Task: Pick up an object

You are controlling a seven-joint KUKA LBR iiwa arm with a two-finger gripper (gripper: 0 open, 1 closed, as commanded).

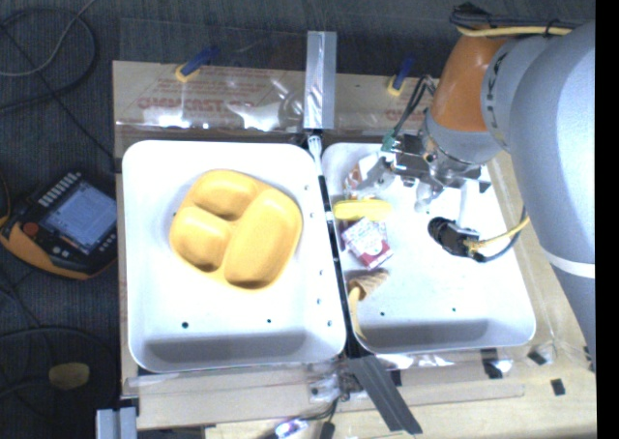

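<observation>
Gripper hangs over the upper part of the right bin; cannot tell its state. Just left of it and slightly lower lies a small yellow banana-shaped piece, with a red-and-white packet below that and a tan cone-like item lower still. Big yellow lumpy cushion-like object sits far left in the left bin.
</observation>
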